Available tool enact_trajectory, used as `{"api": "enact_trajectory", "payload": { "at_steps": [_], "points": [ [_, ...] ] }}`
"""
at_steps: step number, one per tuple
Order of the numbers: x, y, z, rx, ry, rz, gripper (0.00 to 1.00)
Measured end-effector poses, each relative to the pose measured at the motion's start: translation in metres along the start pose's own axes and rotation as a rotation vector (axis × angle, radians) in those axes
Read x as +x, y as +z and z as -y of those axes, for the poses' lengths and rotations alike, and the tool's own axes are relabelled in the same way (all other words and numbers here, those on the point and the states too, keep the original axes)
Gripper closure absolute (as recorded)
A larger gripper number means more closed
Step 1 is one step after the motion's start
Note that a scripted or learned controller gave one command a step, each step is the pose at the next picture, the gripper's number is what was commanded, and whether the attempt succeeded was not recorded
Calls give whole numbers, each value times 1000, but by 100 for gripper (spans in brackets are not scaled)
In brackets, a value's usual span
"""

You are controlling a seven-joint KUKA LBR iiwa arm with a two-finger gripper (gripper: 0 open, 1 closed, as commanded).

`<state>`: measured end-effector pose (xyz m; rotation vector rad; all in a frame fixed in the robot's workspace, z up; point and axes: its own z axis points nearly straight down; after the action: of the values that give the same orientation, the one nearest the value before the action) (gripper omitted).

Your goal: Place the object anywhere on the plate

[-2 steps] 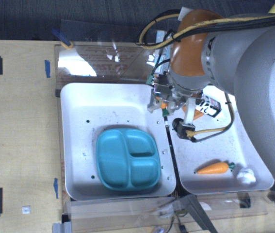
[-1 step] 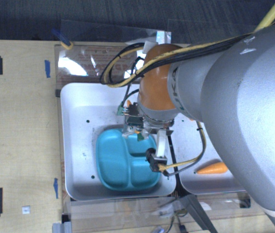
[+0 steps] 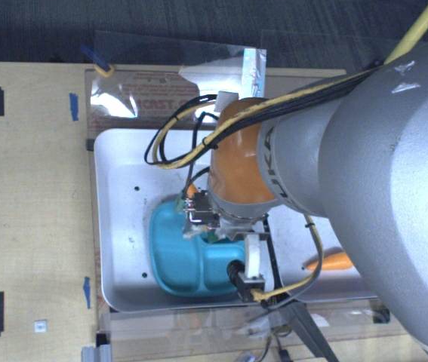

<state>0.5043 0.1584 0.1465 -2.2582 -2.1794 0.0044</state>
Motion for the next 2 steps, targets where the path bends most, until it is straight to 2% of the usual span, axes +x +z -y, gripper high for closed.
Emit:
{"api": "enact_trajectory", "payload": {
  "at_steps": [1, 2],
  "points": [
    [-1, 0, 0, 0, 1, 0, 0],
    [-1, -10, -1, 0, 5, -1, 100]
  ]
}}
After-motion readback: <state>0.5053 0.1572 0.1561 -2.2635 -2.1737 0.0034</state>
